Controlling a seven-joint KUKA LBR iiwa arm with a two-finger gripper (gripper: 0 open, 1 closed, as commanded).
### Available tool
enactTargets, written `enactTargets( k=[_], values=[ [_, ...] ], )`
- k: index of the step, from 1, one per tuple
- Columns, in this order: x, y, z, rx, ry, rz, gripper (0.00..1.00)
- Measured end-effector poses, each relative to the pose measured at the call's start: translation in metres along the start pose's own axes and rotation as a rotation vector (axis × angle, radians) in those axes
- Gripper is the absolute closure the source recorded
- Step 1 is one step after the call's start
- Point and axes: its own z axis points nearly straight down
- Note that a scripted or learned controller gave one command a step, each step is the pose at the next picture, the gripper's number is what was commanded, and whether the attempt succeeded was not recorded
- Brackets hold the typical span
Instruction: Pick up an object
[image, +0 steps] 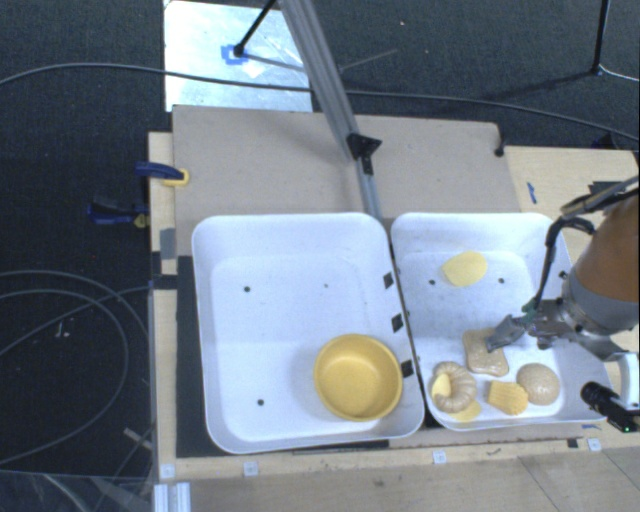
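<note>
The right bin holds several pieces of toy food. A flat yellow chip lies toward its back. Along the front lie a tan bread slice, a curled croissant, a yellow wedge and a round beige bun. My gripper reaches in from the right and hangs over the back edge of the bread slice, hiding part of it. Whether it touches the slice is unclear. A yellow bowl sits in the front right corner of the left bin.
A slanted grey pole crosses above the bench and meets the divide between the bins at the back. Black clips mark the shared rim. A blue and yellow clamp grips the bench's left edge.
</note>
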Motion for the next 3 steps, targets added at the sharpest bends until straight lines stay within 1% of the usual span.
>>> enactTargets(
  k=[1, 2, 3],
  values=[
    [0.000, 0.002, -0.013, -0.007, -0.002, 0.000, 1.00],
    [-0.002, -0.001, -0.076, -0.010, -0.003, -0.004, 1.00],
    [-0.012, 0.003, -0.136, -0.011, -0.004, -0.004, 1.00]
  ],
)
